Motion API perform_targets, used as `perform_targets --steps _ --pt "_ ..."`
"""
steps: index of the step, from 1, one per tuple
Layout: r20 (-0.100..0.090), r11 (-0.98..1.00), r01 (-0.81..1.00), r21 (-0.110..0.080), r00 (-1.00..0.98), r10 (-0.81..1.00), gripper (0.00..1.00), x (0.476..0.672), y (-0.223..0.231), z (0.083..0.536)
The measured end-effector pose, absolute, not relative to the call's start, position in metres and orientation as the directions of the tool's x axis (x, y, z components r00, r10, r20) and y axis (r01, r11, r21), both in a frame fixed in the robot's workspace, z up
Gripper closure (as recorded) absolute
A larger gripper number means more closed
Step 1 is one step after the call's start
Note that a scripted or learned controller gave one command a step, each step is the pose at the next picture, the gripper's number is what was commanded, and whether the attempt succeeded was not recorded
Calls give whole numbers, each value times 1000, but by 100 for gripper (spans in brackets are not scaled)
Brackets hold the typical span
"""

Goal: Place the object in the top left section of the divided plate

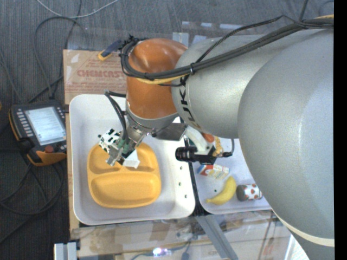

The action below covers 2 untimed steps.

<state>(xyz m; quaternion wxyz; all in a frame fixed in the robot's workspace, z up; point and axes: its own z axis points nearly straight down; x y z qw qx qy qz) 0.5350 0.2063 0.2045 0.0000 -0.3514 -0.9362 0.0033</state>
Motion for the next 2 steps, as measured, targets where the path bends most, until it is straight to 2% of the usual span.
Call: perform_targets --steps 2 --pt "9 751 660 -12 -751 660 100 534 210 215"
